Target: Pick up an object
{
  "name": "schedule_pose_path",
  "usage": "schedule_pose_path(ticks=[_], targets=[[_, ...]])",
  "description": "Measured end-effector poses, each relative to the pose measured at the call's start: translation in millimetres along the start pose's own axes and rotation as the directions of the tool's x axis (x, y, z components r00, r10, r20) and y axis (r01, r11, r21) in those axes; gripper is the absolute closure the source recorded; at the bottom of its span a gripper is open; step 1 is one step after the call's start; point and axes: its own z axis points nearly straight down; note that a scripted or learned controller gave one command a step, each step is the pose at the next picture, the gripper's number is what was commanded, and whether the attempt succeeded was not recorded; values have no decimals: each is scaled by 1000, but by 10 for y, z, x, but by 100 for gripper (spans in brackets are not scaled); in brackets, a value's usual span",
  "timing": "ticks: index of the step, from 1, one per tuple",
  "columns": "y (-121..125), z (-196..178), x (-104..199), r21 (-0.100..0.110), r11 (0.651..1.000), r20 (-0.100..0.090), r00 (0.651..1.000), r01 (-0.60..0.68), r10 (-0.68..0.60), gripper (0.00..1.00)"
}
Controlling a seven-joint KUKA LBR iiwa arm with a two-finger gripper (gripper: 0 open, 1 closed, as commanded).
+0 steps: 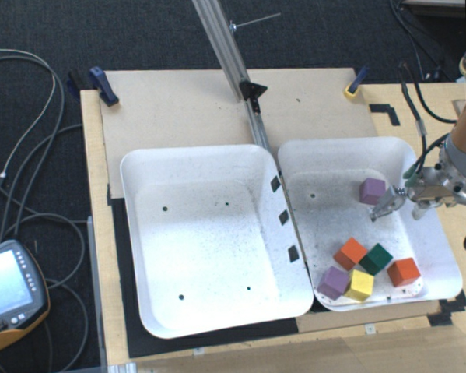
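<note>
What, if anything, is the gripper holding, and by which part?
Nothing can be confirmed as held. The gripper sits just beside the lone purple cube in the right bin; no grasp shows.

We see left bin floor bare, wide room to pass. Right bin: five cubes crowd near corner, touching or just beside each other; purple cube apart, upper middle. Open floor between them. Metal pole slants over far edge.
</note>
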Motion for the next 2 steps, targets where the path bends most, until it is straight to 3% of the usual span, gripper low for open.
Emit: schedule_pose_path(ticks=[1,2], targets=[[-160,1020,493,-2,1000,1,1000,0,0,0],[666,966,488,-8,1000,3,1000,4,-4,0]])
